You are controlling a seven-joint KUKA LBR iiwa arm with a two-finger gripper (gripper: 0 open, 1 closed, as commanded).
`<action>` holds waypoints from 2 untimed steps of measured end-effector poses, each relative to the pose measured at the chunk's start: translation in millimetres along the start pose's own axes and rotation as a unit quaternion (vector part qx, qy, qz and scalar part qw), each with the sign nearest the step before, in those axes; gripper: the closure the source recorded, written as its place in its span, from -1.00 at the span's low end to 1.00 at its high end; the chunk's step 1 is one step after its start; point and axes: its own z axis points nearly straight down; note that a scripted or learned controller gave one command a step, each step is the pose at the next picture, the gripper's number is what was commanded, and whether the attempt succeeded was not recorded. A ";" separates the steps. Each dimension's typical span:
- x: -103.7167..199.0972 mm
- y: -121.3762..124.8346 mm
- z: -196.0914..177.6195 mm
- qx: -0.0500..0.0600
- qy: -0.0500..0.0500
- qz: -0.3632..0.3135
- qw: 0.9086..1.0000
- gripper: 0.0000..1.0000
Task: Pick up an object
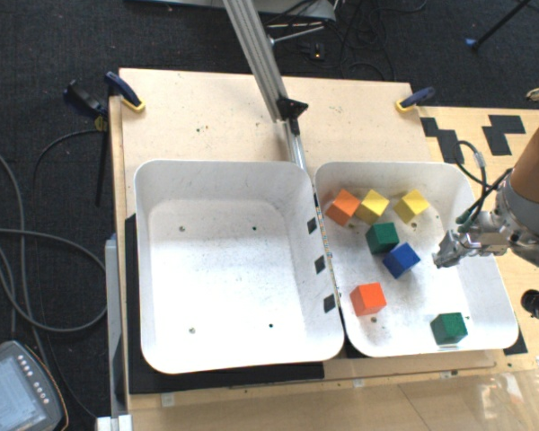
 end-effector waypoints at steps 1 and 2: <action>59.9 -1.5 6.0 0.000 0.000 0.000 1.000 1.00; 112.9 -2.1 -7.2 -0.001 0.000 -0.001 1.000 1.00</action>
